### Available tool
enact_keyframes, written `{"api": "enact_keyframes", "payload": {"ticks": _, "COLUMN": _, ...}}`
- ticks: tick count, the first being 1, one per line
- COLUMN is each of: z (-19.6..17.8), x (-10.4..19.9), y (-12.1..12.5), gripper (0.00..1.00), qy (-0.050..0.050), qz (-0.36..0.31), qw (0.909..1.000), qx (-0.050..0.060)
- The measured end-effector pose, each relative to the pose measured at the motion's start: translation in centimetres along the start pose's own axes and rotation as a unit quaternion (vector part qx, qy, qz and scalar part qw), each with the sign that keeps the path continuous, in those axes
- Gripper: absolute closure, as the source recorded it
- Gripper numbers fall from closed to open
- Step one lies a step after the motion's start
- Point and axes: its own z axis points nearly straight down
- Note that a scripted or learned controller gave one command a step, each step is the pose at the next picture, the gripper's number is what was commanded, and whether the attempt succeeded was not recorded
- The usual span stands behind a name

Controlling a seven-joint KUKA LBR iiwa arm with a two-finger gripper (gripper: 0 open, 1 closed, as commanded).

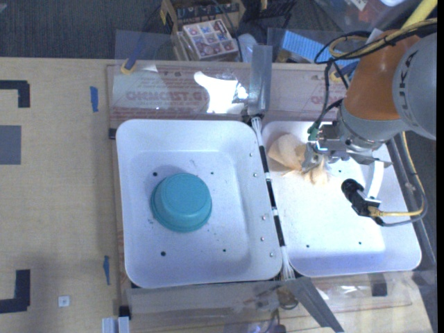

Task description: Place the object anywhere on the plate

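A teal round plate (182, 201) lies upside-down-looking in the middle of the left bin (139, 144). In the right bin (347, 248), near its far left corner, rests a pale tan, lumpy object (284, 151). My gripper (312, 164) hangs at the object's right side, low over the bin floor, with a tan bit (318, 175) showing just below its tip. The wrist hides the fingers.
The grey arm with its orange band (378, 82) comes in over the right bin's far right corner. A black cable fitting (355, 194) and yellow cable hang over that bin. A metal divider (267, 186) separates the two bins.
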Motion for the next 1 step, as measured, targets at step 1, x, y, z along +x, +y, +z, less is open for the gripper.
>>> {"api": "enact_keyframes", "payload": {"ticks": 1, "z": -4.01, "x": -0.01, "y": 0.06, "gripper": 1.0, "qy": 0.0, "qz": 0.0, "qw": 1.0, "qx": 0.0}}
